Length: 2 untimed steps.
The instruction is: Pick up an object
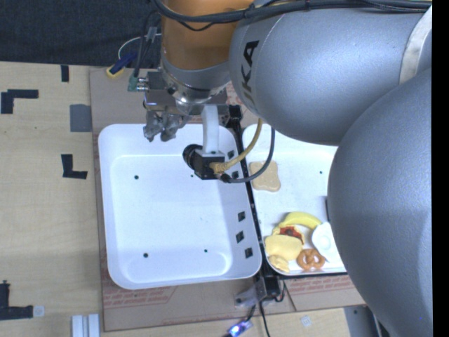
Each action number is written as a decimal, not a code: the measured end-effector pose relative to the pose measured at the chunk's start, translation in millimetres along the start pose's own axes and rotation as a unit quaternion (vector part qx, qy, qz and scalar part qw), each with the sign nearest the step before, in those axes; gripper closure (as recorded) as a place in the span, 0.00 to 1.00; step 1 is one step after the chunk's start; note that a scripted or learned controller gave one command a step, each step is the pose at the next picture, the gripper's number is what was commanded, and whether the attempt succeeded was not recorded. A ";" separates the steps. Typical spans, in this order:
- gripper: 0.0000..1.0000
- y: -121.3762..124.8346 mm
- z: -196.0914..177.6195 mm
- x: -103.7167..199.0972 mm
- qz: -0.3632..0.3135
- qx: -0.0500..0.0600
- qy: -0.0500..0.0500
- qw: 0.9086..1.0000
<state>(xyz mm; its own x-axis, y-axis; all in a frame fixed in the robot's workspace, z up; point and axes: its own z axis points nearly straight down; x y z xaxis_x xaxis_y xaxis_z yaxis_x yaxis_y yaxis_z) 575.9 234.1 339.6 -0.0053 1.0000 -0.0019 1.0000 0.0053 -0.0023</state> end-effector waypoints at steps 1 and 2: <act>1.00 -0.1 -9.1 0.3 -0.001 0.001 -0.001 1.000; 1.00 -0.3 -18.6 0.9 -0.002 0.001 -0.002 1.000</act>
<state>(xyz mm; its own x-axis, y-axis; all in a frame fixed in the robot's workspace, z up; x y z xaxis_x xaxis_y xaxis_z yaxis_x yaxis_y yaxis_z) 575.7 235.0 358.2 -0.0088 0.9999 -0.0050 0.9999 0.0088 -0.0049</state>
